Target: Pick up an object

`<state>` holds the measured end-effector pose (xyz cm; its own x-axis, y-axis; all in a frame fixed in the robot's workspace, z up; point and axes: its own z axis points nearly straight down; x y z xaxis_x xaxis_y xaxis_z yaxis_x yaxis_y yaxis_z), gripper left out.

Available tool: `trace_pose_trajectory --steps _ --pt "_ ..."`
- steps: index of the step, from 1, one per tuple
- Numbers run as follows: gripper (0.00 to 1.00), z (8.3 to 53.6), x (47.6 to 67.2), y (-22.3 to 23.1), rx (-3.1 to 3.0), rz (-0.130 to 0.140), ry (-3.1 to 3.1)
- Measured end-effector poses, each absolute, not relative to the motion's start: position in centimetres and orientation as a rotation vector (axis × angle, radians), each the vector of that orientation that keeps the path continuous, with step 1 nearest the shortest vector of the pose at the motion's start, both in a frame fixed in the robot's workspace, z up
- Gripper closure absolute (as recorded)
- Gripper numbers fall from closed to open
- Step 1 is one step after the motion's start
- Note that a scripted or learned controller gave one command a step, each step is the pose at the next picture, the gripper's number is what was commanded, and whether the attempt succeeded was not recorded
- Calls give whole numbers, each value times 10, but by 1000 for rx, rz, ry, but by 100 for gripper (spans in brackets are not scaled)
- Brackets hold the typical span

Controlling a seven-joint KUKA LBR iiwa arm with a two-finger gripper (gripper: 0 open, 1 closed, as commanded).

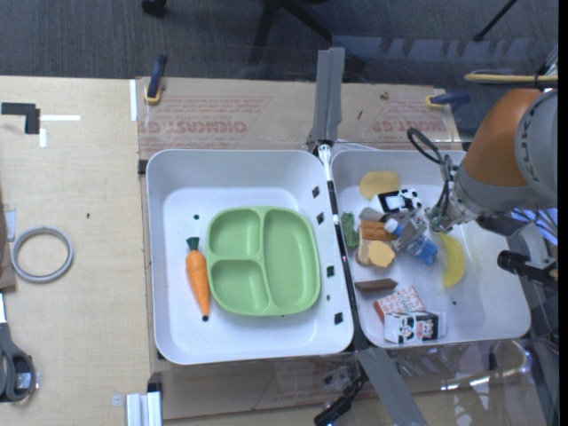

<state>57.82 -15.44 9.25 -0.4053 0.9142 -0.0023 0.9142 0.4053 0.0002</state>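
The gripper [415, 231] sits low among toy foods in the right bin [497, 327]. Its grip cannot be told. A toy carrot [198, 277] lies beside the green tray [264, 261].

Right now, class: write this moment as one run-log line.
arm: over right bin | hand: down among the food toys | carrot: left bin, beside green tray | banana: right bin

Bright, even light; soft shadows

arm [510, 153] over cluttered right bin [497, 322]
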Motion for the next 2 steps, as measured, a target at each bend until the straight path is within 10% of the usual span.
trace_pose_trajectory --steps 1,2 --pt "100 101 579 -154 1707 -6 2633" --pt "100 191 611 -82 2063 -4 2368"
